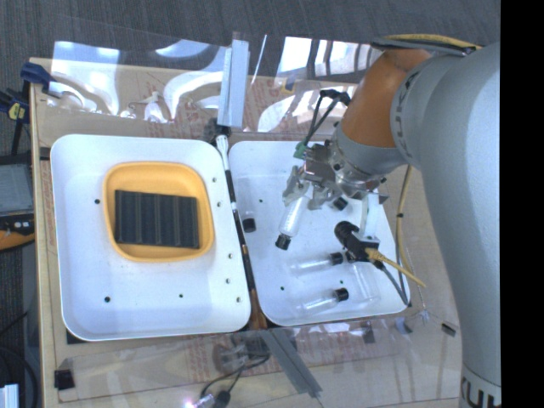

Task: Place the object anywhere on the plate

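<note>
Down by the right bin's [255, 228] front edge lies a small tube [327, 298], while the end effector [308, 189] grips another tube [290, 222] mid-bin, ready for the yellow plate [157, 179] left.

Around my pale wooden surface [38, 253] lies dark grey ribbed carpet floor [170, 7]. Bright patches, perhaps window light, glare on the clear plastic sheet [153, 87] behind.
</note>
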`<state>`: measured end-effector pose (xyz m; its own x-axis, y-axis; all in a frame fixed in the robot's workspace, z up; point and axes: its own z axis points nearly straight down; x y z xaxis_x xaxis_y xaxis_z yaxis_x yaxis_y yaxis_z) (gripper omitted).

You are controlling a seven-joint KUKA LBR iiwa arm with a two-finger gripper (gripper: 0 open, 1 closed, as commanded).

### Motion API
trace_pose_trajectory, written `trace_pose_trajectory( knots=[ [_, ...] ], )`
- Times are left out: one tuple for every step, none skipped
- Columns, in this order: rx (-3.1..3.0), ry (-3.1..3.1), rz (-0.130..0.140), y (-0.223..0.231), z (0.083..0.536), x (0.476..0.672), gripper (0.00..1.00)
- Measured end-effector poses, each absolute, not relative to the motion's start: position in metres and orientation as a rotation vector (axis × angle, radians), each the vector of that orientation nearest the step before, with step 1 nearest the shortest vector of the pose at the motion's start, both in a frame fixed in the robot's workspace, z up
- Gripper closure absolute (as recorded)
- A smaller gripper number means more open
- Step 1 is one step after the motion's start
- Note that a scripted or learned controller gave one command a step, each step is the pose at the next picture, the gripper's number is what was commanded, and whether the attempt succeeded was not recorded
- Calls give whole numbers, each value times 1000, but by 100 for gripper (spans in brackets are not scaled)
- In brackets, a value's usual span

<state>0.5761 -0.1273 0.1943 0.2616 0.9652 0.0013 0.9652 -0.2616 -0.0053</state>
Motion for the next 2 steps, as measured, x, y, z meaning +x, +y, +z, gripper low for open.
trace_pose_trajectory(
  knots=[
    [-2440,-1972,6,-88,191,523,100],
    [-2209,-2226,5,-43,207,476,100]
  ],
)
